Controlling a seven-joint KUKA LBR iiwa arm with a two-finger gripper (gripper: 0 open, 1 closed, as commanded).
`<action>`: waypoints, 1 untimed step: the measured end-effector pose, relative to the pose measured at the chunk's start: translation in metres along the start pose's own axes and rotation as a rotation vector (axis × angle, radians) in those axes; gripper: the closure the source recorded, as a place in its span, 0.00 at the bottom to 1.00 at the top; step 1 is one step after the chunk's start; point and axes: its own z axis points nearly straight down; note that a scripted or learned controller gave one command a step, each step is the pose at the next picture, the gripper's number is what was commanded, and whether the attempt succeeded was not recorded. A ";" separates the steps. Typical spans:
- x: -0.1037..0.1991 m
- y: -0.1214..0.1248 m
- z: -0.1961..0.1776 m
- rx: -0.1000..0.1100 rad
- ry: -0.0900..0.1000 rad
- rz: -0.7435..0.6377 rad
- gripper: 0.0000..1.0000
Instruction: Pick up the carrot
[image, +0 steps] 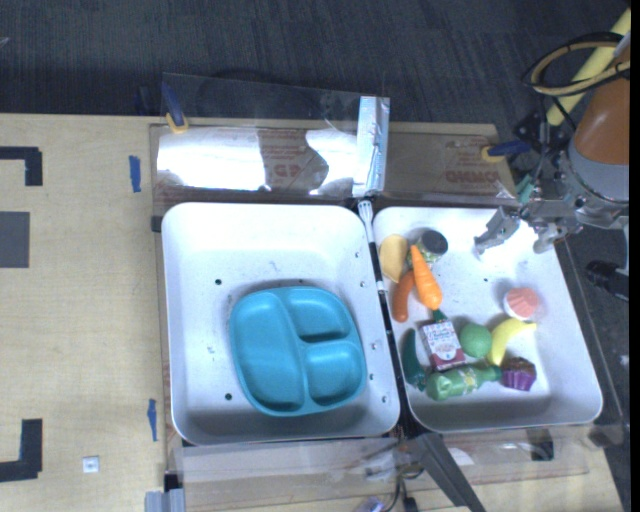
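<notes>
White right bin (575, 385), lower frame: green bottle (460, 381), purple piece (518, 376), lemon (508, 336), small carton (441, 341) crowded together. Left bin (200, 250) holds a blue divided tray (298, 347). Carrot (425, 279) lies against the right bin's left wall, beside a yellow piece (393, 256). Gripper (516, 231) hovers over open floor upper right, jaws spread, nothing between; arm cut off at frame edge.

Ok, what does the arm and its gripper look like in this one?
The arm is grey with an orange band above the wrist. Yellow and black cables loop above it. The gripper is pale metallic grey, with two slim fingers.
</notes>
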 end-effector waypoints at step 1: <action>0.046 0.010 0.150 -0.009 -0.001 0.064 0.00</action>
